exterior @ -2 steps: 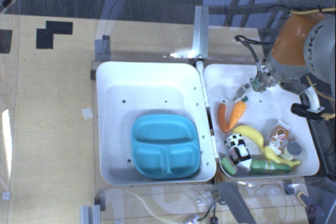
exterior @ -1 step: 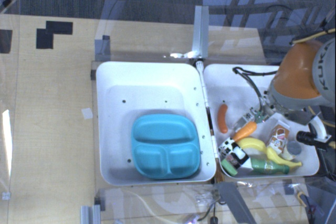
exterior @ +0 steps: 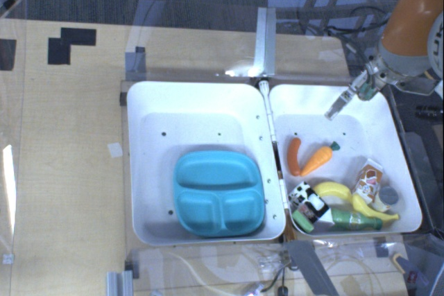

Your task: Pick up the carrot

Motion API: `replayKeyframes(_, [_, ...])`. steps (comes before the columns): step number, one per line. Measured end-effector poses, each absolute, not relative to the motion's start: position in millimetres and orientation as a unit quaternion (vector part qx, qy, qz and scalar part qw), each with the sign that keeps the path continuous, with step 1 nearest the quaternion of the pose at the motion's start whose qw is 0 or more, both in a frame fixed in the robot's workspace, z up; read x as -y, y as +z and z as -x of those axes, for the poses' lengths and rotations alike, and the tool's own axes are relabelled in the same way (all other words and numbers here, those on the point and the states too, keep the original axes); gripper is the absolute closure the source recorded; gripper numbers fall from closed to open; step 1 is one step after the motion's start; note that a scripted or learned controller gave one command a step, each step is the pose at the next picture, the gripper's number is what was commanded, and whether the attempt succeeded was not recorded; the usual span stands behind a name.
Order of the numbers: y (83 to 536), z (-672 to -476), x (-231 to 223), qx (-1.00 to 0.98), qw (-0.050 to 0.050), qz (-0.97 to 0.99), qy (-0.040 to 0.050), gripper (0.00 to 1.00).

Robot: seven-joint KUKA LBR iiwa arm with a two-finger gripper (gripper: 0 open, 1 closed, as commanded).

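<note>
The carrot is orange with a small green top and lies tilted in the middle of the right bin. It nearly touches a red-orange sausage-shaped item on its left. My gripper hangs over the far part of the right bin, up and to the right of the carrot and clearly apart from it. Nothing is visibly held in it. The grey arm with its orange band reaches in from the upper right.
Near the right bin's front lie a yellow banana, another yellow piece, a green bottle, a black-and-white toy, a small carton and a grey can. A blue divided tray sits in the left bin.
</note>
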State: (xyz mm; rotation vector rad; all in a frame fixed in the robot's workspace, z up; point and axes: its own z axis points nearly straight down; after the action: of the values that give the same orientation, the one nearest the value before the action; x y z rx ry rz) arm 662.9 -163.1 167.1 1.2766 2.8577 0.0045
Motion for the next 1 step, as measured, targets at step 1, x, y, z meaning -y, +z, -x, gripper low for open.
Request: replayKeyframes(1, [148.4,-584.0,150.1,-0.904,0.003,-0.427,0.0009,0.0])
